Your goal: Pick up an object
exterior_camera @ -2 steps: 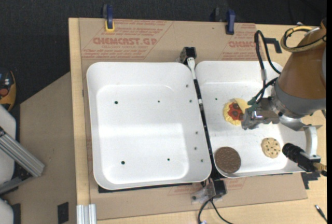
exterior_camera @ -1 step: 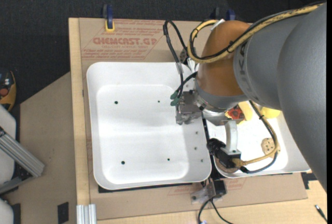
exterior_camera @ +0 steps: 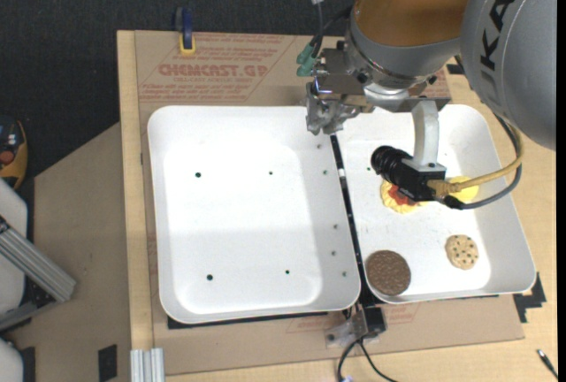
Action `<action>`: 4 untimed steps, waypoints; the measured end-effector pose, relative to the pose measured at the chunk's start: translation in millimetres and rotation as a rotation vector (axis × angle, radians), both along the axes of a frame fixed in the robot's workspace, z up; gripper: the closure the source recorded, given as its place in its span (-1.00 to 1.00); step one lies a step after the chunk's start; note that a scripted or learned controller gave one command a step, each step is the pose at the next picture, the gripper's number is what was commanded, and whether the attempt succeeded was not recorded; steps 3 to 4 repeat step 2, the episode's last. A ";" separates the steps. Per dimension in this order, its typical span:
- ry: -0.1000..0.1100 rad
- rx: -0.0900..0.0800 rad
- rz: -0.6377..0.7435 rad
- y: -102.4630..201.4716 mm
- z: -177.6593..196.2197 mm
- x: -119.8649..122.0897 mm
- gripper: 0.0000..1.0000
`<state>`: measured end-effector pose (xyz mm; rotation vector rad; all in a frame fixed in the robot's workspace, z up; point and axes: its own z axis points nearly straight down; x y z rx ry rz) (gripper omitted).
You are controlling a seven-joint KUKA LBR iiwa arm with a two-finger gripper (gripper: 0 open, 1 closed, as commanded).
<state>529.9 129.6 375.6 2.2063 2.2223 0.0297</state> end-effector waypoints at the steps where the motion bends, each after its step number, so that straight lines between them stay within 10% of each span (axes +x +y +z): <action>1: 0.025 -0.006 -0.006 3.9 -19.0 -30.4 1.00; 2: 0.029 -0.008 -0.007 15.5 -85.3 -52.6 1.00; 4: 0.029 -0.008 -0.007 15.5 -85.3 -52.6 1.00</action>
